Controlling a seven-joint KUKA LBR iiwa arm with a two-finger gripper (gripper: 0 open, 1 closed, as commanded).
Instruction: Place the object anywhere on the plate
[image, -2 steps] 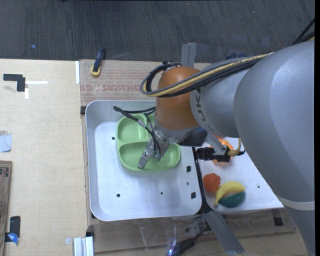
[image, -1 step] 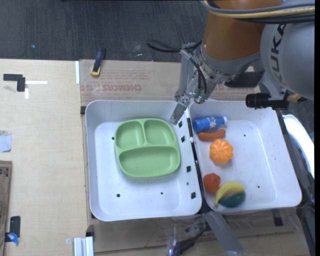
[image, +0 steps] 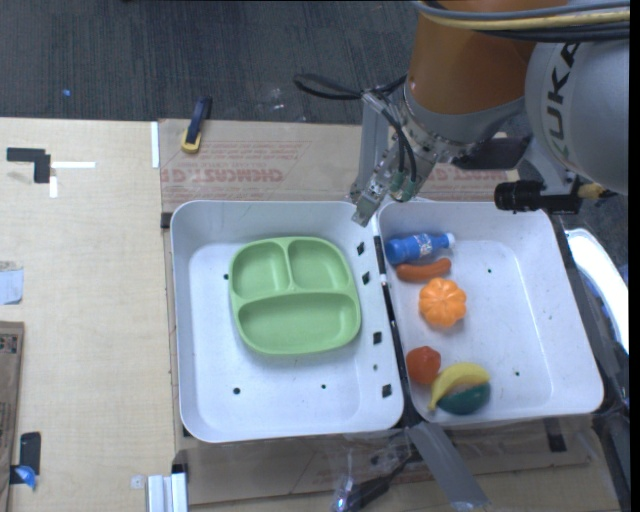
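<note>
A green divided plate (image: 296, 322) lies in the left bin (image: 210, 390), with nothing on it. In the right bin (image: 540, 330) lie a blue bottle (image: 418, 245), an orange-red sausage-shaped piece (image: 426, 268), an orange pumpkin-like fruit (image: 443, 303), a red fruit (image: 423, 363) and a yellow banana on a dark green piece (image: 461, 389). My gripper (image: 366, 207) hangs over the back end of the wall between the two bins, just left of the blue bottle and behind the plate's right corner. I see nothing held in it.
The arm's orange band and grey body (image: 470, 70) cover the back right of the scene. A yellow and blue clamp (image: 195, 124) lies on the cardboard behind the left bin. Wooden bench stretches to the left.
</note>
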